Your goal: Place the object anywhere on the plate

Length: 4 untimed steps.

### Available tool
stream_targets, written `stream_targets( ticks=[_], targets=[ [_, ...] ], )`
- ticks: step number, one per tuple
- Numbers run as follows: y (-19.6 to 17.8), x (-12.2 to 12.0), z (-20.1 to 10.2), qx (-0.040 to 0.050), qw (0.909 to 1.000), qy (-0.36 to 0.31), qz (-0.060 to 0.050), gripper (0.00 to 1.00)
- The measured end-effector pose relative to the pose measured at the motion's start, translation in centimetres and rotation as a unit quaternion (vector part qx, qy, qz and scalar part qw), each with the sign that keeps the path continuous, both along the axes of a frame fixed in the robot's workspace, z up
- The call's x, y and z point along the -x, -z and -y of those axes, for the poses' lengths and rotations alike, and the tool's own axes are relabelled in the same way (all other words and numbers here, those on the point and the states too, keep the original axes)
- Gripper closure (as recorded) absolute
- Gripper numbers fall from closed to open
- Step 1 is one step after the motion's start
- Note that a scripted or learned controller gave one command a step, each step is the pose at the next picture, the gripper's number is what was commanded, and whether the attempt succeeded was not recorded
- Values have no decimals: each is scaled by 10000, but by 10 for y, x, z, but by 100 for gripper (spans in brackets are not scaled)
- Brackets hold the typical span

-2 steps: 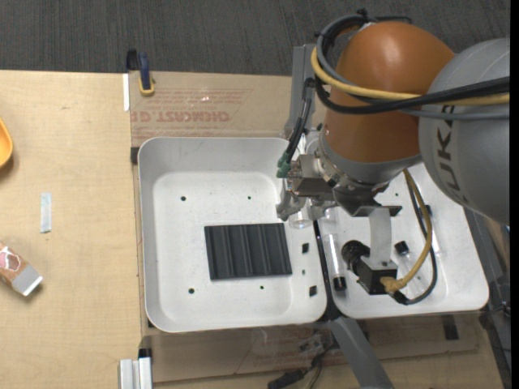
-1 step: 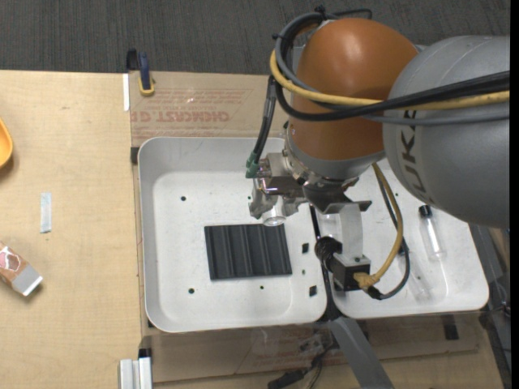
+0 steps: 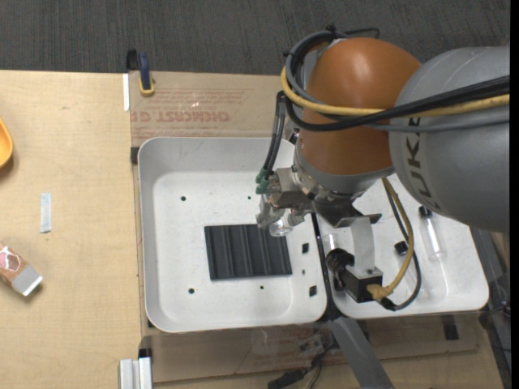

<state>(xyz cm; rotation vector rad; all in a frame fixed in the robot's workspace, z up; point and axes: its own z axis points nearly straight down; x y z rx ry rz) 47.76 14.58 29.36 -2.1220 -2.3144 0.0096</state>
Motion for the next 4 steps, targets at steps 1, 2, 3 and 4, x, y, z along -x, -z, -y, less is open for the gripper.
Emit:
stream_targets(
  ticks=[1, 2, 3, 4],
  targets=[
    [30, 0, -1, -3, 9994, -357, -1, 100],
    [43, 0, 10, -4, 9994, 344, 7, 100],
    [24, -6, 9, -4, 9995, -325, 12, 100],
    [19, 0, -25, -4, 9977, -675, 10, 100]
  ],
)
